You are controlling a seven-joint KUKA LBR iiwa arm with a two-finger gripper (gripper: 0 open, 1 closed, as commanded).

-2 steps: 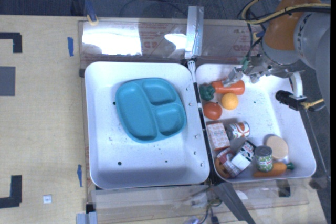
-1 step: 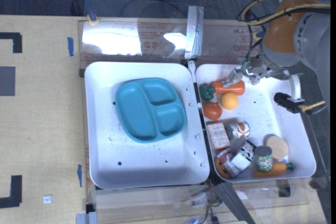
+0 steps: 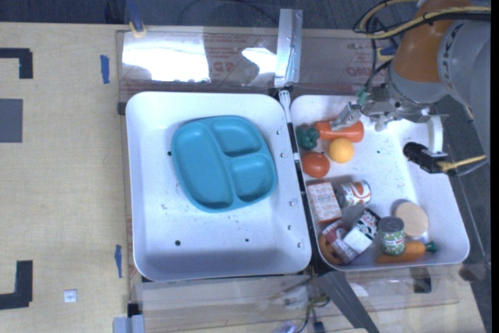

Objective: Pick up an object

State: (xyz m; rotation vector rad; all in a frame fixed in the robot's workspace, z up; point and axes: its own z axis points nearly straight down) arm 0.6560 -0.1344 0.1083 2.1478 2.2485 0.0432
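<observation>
Plainly, two white bins sit side by side. The left bin (image 3: 148,234) holds one thing, a blue divided plate (image 3: 222,164), lying flat near its middle.

The right bin (image 3: 394,164) is crowded. At its far left lies a carrot (image 3: 345,132) with its green top pointing towards the wall between the bins. An orange (image 3: 341,150) sits just beside it, and a tomato (image 3: 316,164) is next to that. Nearer the front are a flat box (image 3: 323,200) and a can (image 3: 356,192) on its side. A jar (image 3: 391,235) with a green lid stands upright by a tan disc (image 3: 412,217). A second carrot (image 3: 407,251) lies along the front wall, and a dark packet (image 3: 357,236) sits left of the jar.

The gripper (image 3: 366,110) hangs over the far part of the right bin, at the carrot's thick end. I cannot tell whether it is open or closed, nor whether it touches the carrot.
</observation>
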